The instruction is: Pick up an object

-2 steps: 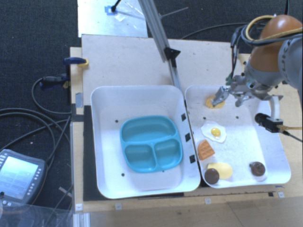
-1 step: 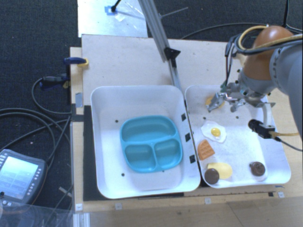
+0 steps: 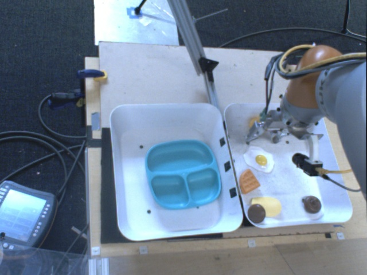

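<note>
My gripper [image 3: 267, 132] hangs low over the far left part of the right bin [image 3: 338, 202], under the orange-banded wrist. A small yellow piece [image 3: 253, 121] lies just left of it, near the bin's far wall. A toy fried egg [image 3: 260, 160] lies in front of the gripper, a short way below it in the view. Nearer the front lie an orange cracker [image 3: 249, 181], a yellow block [image 3: 270, 206], a brown round piece [image 3: 256, 213] touching the block, and another brown round piece [image 3: 312, 204] at the right. I see nothing held in the gripper.
The left bin [image 3: 127, 153] holds a blue divided plate [image 3: 183, 173]. A grey pole [image 3: 192, 39] slants down to the wall between the bins. Cables and a black connector [image 3: 304, 164] hang from the arm over the right bin. A handheld pendant [image 3: 23, 211] lies on the floor at left.
</note>
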You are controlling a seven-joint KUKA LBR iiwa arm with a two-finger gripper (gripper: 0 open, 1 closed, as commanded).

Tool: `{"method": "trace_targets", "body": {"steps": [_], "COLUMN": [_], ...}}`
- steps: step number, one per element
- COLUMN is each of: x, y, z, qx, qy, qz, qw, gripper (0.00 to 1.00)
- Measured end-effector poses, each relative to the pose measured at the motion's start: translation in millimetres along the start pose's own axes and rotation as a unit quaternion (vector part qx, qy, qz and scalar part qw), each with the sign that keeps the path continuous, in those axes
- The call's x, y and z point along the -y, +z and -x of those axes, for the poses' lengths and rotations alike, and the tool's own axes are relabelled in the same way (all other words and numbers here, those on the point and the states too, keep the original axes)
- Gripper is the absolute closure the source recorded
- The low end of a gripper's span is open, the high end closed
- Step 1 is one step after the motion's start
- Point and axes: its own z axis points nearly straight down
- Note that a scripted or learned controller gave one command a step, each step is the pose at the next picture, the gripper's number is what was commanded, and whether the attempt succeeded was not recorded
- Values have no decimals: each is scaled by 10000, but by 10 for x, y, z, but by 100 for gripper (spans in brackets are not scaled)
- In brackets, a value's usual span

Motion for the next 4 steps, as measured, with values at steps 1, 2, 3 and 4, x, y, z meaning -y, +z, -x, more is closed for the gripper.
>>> {"method": "trace_targets", "body": {"steps": [1, 2, 3, 4], "x": [-24, 33, 1, -10], "y": [-144, -617, -1070, -1271], "z": [2, 25, -22, -23], "qx": [1, 3, 3, 0], "qy": [3, -1, -29, -30], "qz": [40, 47, 51, 37], "qw": [10000, 10000, 10000, 10000], "gripper": [100, 100, 100, 100]}}
